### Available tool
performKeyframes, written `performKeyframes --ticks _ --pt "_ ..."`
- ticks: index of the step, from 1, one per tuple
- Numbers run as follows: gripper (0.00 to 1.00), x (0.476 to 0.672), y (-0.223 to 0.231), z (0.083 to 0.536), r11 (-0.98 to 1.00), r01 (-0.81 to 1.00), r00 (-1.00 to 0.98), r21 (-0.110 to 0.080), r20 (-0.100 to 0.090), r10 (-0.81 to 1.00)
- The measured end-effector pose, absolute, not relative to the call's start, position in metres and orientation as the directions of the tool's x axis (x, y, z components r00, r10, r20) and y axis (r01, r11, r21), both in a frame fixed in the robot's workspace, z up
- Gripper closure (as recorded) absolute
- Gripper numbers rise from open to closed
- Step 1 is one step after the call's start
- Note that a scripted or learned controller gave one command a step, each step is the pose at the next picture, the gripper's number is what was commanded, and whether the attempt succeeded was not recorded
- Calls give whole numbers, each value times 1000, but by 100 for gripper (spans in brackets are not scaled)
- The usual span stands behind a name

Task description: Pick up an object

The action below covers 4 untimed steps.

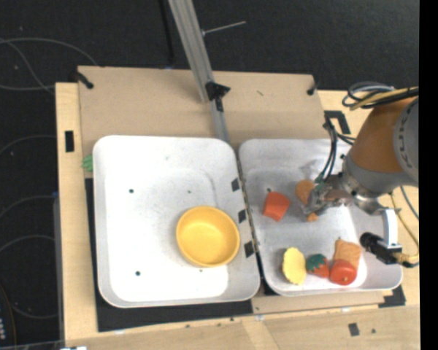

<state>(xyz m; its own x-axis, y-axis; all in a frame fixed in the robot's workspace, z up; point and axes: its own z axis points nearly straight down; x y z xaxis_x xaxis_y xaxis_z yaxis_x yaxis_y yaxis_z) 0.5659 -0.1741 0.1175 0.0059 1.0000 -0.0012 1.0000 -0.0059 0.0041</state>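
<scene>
Orange band on my arm (376,133) shows at the right, reaching in over the right bin (277,155). My gripper (315,201) is down low in that bin, in its upper middle part, and right at it sits a small orange-tan piece (305,190), touching or just in front of the tool. I cannot tell whether the jaws are open or closed on it; the wrist hides that much. Just left of the gripper, apart from it, an orange-red block (276,205) lies on the bin floor. Along the near edge of the same bin I've got a yellow lumpy thing (294,265), then a small green bit (317,259), then a red tomato-like ball (342,271) with a tan piece (347,250) touching it from behind. Over in the left bin (146,173), a yellow bowl (207,236) sits upright near the right wall. Both bins rest on the brown desk (146,100), and a grey metal post (193,39) slants up behind them.
</scene>
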Motion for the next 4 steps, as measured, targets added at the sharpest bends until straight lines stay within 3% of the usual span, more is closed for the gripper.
performKeyframes --ticks 3,4 --pt "100 578 -187 284 4 1000 -4 3 -2 1000" --pt "100 587 -143 269 2 1000 -2 1 -2 1000"
